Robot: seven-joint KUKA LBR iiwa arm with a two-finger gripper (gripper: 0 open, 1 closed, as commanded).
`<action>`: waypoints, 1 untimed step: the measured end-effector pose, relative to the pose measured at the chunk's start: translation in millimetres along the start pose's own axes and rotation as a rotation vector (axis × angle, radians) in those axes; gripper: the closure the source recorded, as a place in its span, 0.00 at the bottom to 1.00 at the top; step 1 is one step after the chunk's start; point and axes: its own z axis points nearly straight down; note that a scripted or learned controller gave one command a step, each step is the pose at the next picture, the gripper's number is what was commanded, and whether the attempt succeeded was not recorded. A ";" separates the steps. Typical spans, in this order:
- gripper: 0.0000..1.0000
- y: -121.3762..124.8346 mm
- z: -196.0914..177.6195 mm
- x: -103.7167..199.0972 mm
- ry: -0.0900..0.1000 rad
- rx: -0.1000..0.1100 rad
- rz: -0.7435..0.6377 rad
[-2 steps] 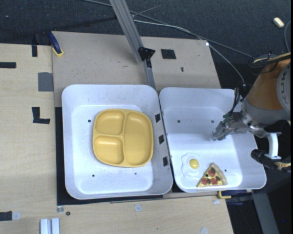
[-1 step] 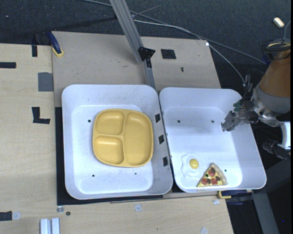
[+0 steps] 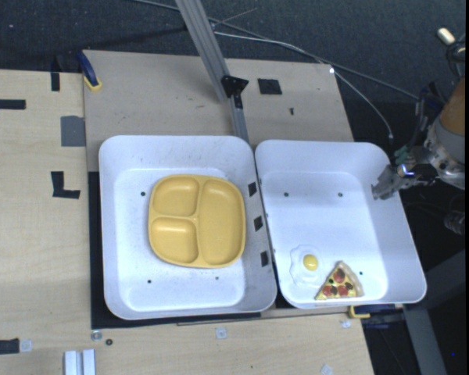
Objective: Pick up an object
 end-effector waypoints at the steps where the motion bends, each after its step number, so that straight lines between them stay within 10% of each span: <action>1: 1.00 0.8 -22.8 0.2 0.001 0.002 -0.001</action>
